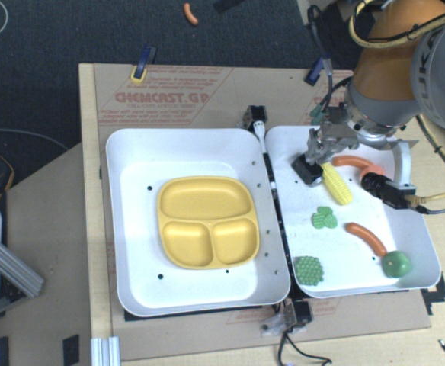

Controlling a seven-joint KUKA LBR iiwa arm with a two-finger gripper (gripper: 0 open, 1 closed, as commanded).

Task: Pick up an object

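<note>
Green peas (pixel 308 269) low in right bin (pixel 420 239), pincer (pixel 312 162) down beside corn cob (pixel 337 184), its opening seemingly hidden, cannot tell.

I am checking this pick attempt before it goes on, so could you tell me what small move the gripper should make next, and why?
Probably a short shift toward the yellow plastic corn cob, then straight down. The gripper sits low at the far left of the right white bin, just beside the cob's upper end, and nothing shows between its tips. The cob is the nearest item, with an orange sausage close behind it.
</note>
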